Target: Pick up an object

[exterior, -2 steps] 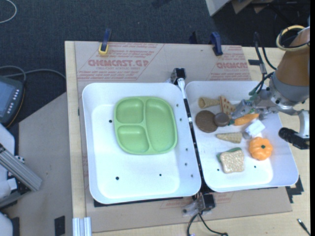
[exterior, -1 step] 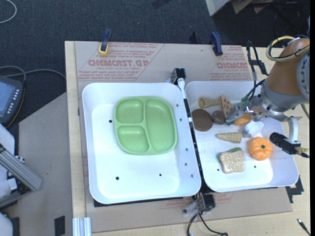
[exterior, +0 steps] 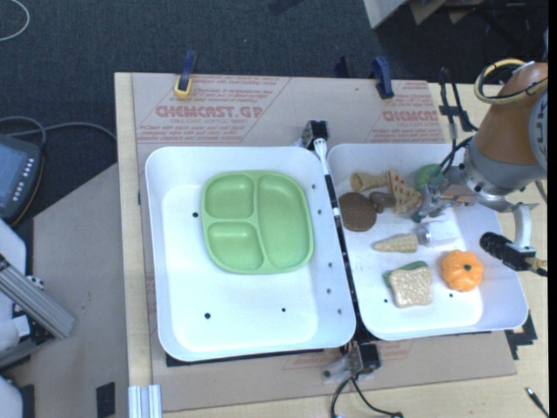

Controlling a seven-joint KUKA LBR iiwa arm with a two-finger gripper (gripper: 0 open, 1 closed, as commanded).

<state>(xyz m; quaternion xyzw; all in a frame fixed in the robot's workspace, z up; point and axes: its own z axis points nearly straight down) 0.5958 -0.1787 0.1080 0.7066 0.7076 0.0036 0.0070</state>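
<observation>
You see the gripper (exterior: 432,205) low in the right bin (exterior: 496,313), waffle (exterior: 402,190) just left, pumpkin (exterior: 461,271) below-right; finger spacing possibly narrow, can't tell.

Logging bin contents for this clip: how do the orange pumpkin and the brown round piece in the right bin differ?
The pumpkin is bright orange with a green stem; the brown round piece is dull and plain. The pumpkin sits near the bin's right side, the brown piece by the divider. The pumpkin lies apart from other items; the brown piece touches neighbours. Both are roundish toy foods in the right bin.
</observation>
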